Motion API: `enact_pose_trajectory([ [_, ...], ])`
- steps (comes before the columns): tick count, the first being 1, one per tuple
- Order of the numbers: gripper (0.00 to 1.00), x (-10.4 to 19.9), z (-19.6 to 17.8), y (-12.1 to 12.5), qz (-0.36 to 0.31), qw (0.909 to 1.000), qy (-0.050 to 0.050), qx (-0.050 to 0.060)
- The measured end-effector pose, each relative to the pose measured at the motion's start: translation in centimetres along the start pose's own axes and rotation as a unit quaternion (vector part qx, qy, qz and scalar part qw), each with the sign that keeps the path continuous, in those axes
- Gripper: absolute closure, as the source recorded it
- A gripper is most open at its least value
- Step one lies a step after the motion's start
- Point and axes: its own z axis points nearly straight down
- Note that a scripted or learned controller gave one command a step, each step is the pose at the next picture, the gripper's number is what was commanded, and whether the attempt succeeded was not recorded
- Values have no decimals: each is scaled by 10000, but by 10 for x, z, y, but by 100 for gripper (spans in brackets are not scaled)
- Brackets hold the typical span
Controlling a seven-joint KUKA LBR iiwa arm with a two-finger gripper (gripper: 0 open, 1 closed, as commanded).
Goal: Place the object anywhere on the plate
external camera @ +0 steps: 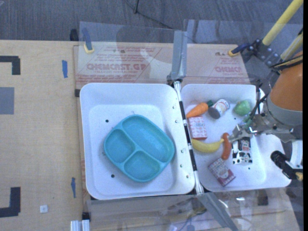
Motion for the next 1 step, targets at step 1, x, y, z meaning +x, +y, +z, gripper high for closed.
enact_pose_trajectory([
  [1,100,63,-17,72,449,9990,0,-1],
])
